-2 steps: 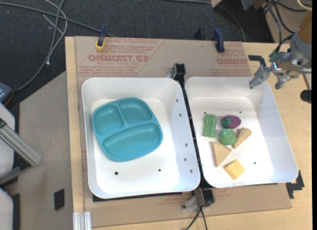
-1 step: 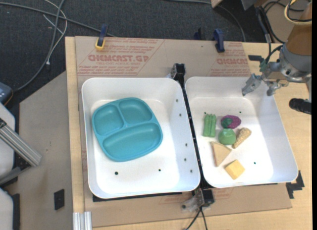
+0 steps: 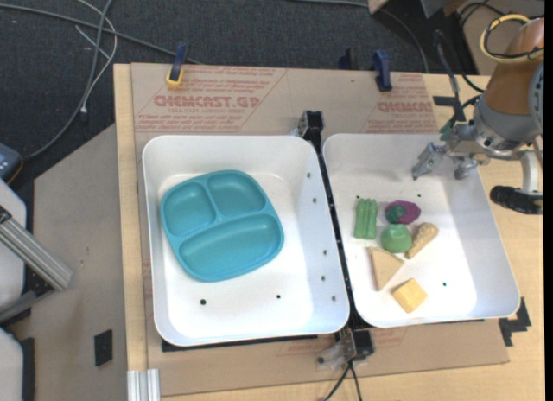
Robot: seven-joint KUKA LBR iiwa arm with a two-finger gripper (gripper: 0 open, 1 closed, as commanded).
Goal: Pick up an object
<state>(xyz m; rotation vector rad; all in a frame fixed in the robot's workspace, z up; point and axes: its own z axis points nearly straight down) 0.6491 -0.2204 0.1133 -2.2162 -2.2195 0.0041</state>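
The right bin (image 3: 484, 244) has bare white floor along its far edge and down its right side, and that is where the gripper (image 3: 447, 160) hangs, near the far rim, with open room beneath it. Its two fingers (image 3: 425, 164) are spread apart, and there is nothing between them. The arm (image 3: 511, 88) comes in from the right, orange band above the wrist.

The things to pick from sit clustered in the near-left part of that bin, well apart from the gripper. A green ridged piece (image 3: 366, 218) lies nearest the dividing wall, its long axis running from the far side toward the near side. Just beside it is a purple piece (image 3: 402, 213), and touching that on the near side a round green piece (image 3: 397, 238). A tan ridged piece (image 3: 422, 238) lies tilted, long axis slanting from near-left to far-right (it looks to touch the green round one). Nearer still are a pale wedge (image 3: 383, 265), pointing toward the near edge, and a yellow block (image 3: 409, 295) close to the near rim.

The left bin (image 3: 173, 304) holds a teal divided plate (image 3: 223, 223), set at a slight turn, with white floor open all round it. Two blue clamps (image 3: 179, 61) grip the cardboard's far edge.
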